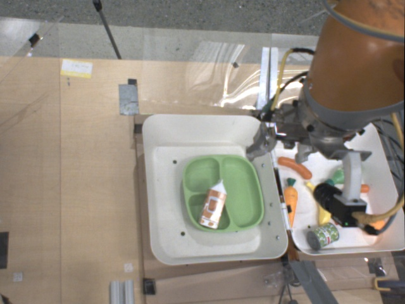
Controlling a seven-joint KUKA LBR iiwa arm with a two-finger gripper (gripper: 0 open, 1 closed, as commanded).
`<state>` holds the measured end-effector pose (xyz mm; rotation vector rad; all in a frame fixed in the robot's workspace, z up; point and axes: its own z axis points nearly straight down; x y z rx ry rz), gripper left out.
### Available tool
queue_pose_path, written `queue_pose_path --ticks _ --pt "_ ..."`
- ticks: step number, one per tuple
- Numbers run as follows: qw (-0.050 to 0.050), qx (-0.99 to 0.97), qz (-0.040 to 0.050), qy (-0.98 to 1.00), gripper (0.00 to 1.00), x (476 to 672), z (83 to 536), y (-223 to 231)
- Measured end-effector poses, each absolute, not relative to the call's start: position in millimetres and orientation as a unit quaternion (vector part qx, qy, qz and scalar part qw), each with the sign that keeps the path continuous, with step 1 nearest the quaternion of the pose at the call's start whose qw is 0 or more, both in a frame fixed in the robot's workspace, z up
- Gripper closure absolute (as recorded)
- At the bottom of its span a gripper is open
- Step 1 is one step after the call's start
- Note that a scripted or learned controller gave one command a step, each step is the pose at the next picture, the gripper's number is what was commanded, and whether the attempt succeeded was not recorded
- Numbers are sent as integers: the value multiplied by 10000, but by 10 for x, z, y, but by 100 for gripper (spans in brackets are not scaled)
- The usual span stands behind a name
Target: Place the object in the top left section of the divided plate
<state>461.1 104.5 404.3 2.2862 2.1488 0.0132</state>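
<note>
Camera view has the small bottle (214, 206) lying in the green divided plate (250, 192), long axis roughly 1-to-7 o'clock, toward 8 o'clock from the end effector (266, 135), whose grip I can't tell.

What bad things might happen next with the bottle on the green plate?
The bottle lies tilted across the ridge between the lower sections of the green plate, so it may roll or slip when touched. The arm hangs over the right bin, crowded with a carrot and can, and could bump them.
</note>
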Motion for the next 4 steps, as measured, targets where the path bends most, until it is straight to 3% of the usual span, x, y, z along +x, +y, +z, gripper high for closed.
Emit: queue_pose_path --ticks 1,2,3,4 --pt "20 7086 41 7056 0 4893 5303 1136" --pt "24 7197 29 6943 0 5811 5429 779" --pt "42 6380 31 7700 0 6443 5439 346" --pt "56 5531 20 8331 0 6644 5444 -684"
